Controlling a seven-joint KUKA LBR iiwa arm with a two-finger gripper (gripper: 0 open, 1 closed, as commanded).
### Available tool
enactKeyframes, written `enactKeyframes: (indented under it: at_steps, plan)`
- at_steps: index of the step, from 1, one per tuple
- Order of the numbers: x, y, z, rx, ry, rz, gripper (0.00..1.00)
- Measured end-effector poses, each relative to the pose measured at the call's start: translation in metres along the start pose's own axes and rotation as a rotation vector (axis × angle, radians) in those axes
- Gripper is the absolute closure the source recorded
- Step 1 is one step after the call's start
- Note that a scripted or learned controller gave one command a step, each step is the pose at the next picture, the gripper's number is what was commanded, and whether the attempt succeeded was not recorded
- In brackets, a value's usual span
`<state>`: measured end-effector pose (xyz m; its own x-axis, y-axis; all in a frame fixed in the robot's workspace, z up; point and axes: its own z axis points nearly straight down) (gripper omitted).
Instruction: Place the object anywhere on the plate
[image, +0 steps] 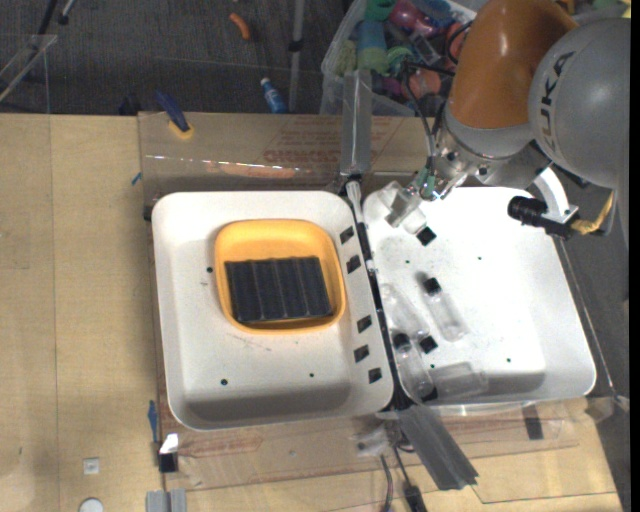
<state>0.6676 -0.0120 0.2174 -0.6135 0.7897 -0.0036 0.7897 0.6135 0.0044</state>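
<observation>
- the bench (70, 300) is pale wood and carries two shallow white bins side by side, with a dark divider strip running between them.
- the arm (560, 80) comes in from the right, grey with an orange band, and its bulk hangs over the far right corner of the right bin.
- the left bin (180, 330) holds a plate near its middle.
- the right bin (530, 300) shows a few small dark specks on its floor and some clear plastic pieces near its left wall.
- the plate (280, 236) is yellow-orange with rounded corners, and it sits flat on the floor of the left bin.
- a dark ribbed object (278, 290) lies on the plate, covering most of its inner area; it looks like a flat black rectangle with ridges running front to back.
- the gripper (412, 212) points down and to the left at the far left corner of the right bin, just beside the divider; whether it is released or clenched cannot be told, and nothing can be made out in its grasp.
- a small black piece (425, 236) lies on the right bin's floor just below the gripper.
</observation>
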Motion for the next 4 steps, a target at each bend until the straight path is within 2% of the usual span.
enactKeyframes:
  at_steps: [1, 2, 4]
  plan:
    - [0.005, 0.0, 0.028, 0.004, 0.005, -0.056, 1.0]
    - [0.005, 0.0, 0.028, 0.004, 0.004, -0.056, 0.0]
    - [-0.076, -0.071, -0.013, -0.002, -0.003, -0.512, 0.0]
